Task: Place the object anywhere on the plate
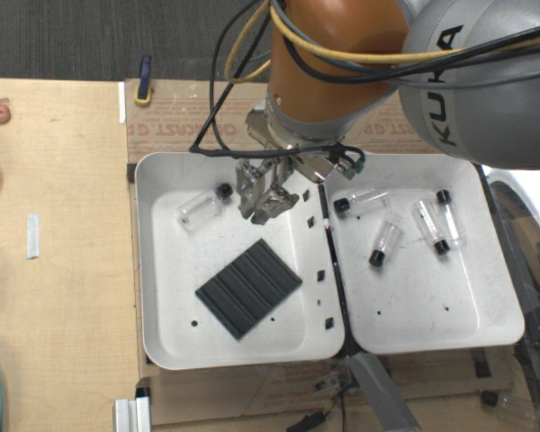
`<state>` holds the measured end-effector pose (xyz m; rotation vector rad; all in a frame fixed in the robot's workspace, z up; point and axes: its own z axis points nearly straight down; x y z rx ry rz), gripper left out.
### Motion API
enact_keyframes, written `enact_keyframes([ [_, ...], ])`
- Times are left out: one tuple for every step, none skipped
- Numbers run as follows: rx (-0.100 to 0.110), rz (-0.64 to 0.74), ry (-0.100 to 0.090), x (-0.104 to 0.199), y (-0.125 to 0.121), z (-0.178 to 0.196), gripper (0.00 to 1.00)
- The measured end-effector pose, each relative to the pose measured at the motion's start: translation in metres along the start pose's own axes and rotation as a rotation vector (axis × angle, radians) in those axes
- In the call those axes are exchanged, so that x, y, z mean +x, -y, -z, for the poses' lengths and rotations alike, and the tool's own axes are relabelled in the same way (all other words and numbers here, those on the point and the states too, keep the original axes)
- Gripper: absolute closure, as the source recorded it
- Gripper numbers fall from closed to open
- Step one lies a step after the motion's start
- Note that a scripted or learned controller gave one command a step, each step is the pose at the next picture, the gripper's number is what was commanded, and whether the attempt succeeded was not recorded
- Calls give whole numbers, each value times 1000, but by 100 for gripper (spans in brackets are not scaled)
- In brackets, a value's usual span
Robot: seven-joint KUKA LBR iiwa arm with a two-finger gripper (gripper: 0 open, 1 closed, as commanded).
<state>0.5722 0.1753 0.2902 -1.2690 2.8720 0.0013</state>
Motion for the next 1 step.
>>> enact_keyframes([
  [-1, 357, 0, 51, 14, 17, 100],
])
